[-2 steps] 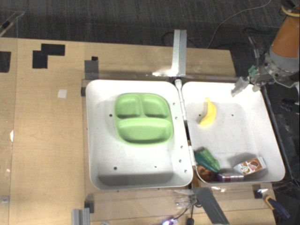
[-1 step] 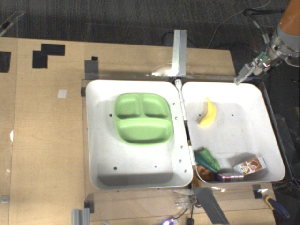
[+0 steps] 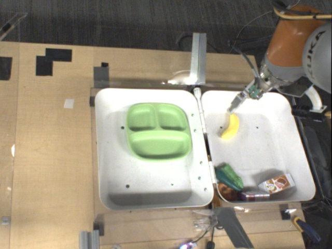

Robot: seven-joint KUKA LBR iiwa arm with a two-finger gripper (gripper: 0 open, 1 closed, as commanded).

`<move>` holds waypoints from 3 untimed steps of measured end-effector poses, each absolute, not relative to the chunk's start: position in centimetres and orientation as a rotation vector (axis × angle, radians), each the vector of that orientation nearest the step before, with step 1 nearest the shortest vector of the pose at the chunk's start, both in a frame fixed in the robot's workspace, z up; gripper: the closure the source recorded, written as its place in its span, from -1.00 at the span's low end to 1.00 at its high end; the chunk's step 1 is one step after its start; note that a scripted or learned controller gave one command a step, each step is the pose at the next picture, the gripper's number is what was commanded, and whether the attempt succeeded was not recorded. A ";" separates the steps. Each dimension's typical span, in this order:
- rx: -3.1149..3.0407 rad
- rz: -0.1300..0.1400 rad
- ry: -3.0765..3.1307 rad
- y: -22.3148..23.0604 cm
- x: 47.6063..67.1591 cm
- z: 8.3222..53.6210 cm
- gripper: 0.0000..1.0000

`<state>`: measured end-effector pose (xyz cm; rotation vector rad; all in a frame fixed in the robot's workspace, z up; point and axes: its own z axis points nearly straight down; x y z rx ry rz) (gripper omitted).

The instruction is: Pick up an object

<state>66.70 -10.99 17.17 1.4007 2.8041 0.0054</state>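
Observation:
A yellow banana (image 3: 231, 127) lies in the upper left part of the right bin (image 3: 270, 139). My gripper (image 3: 233, 105) reaches in from the upper right and points down and left, its tip just above the banana's upper end. I see nothing held in it. Along the right bin's front edge lie a green packet (image 3: 230, 176), a brown round item (image 3: 227, 192), a purple item (image 3: 254, 195) and a small red and white carton (image 3: 276, 183).
A green divided plate (image 3: 158, 130) sits in the left bin (image 3: 111, 180). A metal post (image 3: 198, 56) stands behind the seam between the bins. The arm's orange band (image 3: 290, 40) is at the upper right.

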 end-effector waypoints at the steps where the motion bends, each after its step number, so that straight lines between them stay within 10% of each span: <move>1: 1.335 0.004 2.835 -12.2 65.8 9.0 -1.00; 2: 1.333 0.015 2.826 -12.1 66.2 10.4 1.00; 3: 1.773 0.007 2.586 -5.3 64.6 18.7 1.00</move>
